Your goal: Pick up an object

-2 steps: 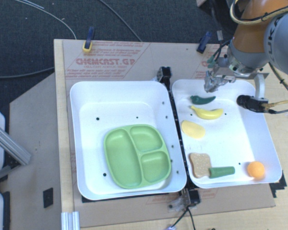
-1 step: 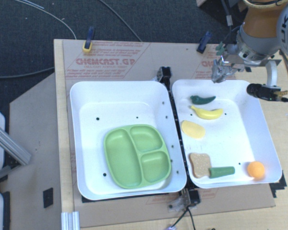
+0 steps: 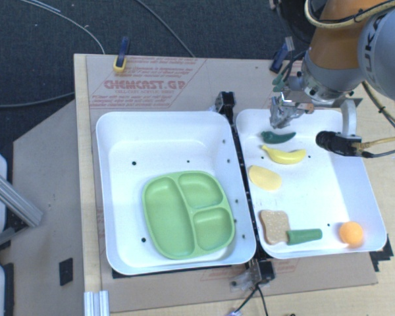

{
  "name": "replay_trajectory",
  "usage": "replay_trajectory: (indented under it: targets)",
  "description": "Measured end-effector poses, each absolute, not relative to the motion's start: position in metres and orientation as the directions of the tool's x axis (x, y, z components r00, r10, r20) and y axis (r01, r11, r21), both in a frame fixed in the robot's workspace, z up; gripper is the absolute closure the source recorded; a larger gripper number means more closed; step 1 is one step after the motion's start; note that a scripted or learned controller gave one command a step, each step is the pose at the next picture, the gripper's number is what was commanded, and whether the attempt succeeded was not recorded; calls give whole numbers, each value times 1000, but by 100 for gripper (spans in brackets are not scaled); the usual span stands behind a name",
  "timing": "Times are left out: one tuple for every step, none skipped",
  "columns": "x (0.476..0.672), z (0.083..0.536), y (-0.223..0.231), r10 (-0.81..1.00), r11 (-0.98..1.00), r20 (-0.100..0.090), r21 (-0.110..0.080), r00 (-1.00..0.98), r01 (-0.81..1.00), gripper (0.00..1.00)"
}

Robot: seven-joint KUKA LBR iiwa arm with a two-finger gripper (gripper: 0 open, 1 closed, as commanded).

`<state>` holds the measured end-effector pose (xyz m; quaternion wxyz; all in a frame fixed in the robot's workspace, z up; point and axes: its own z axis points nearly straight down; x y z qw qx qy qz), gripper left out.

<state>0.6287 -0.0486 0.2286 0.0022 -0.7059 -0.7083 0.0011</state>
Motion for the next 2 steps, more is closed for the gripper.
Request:
replay_trajectory:
  targets:
    - [598,219,-1,1000,4,2,-6,-4,1000,100]
    - [571,230,44,1000,5,3,-4,-5,1000,100]
